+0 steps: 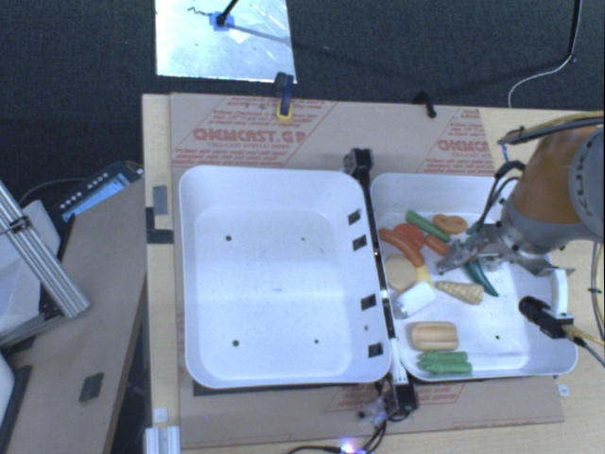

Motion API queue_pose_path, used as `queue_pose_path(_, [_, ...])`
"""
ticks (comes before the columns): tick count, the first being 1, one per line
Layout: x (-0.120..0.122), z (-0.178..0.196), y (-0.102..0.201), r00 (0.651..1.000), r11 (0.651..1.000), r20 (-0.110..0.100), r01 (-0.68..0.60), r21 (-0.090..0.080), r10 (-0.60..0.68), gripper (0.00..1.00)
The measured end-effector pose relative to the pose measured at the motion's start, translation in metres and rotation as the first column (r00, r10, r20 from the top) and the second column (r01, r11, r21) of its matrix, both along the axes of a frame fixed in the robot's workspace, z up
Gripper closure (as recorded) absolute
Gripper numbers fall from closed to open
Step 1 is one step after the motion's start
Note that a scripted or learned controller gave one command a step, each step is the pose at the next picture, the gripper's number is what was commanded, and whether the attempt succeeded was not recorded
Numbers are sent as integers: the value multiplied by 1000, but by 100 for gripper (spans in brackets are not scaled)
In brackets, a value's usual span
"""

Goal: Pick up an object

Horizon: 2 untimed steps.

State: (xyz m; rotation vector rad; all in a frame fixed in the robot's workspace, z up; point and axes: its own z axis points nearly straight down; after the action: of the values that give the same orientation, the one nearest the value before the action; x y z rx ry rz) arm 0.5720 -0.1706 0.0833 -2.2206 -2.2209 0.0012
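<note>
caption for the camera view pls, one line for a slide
Arm's gripper reaches into the right bin among toy foods; left bin sits beside it.

The toy foods lie together in the right bin. A red sausage slants near its left wall, with a green pod and a tan pastry above it. A white block sits below, beside a pale cone. A bread roll rests above green beans.
</note>
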Motion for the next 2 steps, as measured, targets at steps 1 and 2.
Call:
queue_pose_path(1, [97,3,58,1000,1000,13,-12,0,12,0])
queue_pose_path(2, [52,4,83,1000,1000,9,-1,-2,1,0])
